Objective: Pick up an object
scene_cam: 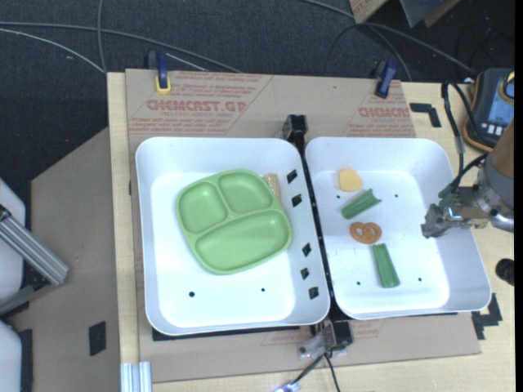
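The green stick [386, 266] is lying unclaimed; the gripper [431, 223], its grasp state unclear, is hovering nearby, approaching, needing to descend over it.

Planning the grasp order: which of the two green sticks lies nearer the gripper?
The lower green stick, below the pretzel; the upper green stick lies farther from the gripper.

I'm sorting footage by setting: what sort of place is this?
Probably a robotics lab test bench, not a home kitchen. Two white bins sit on a board held by blue clamps, loose cables run over dark carpet, and the items, like the green divided plate, look like toys.
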Controlling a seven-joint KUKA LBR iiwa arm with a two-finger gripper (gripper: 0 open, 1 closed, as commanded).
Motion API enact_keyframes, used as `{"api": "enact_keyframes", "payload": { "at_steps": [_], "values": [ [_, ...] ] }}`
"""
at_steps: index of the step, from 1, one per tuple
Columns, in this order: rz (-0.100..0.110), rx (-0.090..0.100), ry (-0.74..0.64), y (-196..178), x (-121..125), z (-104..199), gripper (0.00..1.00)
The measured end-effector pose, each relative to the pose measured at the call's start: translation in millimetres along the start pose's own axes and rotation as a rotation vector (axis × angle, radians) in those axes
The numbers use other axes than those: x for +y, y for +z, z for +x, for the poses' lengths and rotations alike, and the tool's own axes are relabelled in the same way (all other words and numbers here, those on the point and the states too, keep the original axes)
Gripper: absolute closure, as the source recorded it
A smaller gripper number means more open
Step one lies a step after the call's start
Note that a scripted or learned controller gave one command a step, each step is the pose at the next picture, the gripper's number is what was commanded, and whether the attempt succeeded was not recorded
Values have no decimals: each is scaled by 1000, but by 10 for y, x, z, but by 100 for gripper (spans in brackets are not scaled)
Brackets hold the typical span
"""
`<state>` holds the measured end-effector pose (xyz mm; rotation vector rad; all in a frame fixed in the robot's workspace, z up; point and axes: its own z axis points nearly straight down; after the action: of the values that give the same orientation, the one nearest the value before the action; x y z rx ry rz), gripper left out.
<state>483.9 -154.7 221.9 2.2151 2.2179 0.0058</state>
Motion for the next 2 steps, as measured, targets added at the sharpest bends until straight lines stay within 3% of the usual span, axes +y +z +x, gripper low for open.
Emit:
{"api": "enact_keyframes", "payload": {
  "at_steps": [1, 2],
  "values": [
    [0, 0, 0, -540, 20, -5, 100],
    [9, 6, -6, -531, 35, 532, 100]
  ]
}}
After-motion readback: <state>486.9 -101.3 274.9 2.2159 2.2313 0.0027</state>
